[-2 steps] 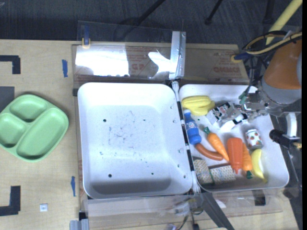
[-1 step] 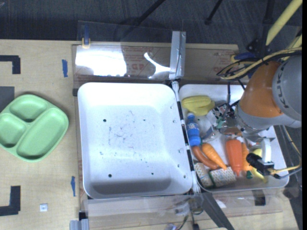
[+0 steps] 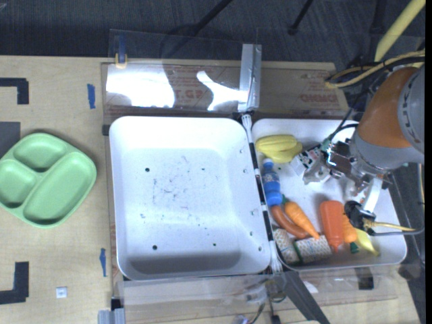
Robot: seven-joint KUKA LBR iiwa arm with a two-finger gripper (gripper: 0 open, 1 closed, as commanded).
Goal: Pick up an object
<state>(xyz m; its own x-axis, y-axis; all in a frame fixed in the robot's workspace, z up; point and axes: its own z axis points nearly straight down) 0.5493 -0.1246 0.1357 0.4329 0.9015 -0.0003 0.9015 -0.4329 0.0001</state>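
Note:
My gripper hangs over the right bin, under the grey wrist with the orange band. Its fingers stand spread apart, open, with bare white bin floor showing between them. Just below lies an orange carrot-like toy. Left of it are two smaller carrots and a blue bottle. A yellow lemon-shaped object rests at the bin's far left corner. A textured pale piece and a small yellow object sit along the front wall.
The left bin lies beside the right one, with a thin divider wall between them. A green sectioned tray sits on the bench at the far left. Cables and a yellow rod run near the arm on the right.

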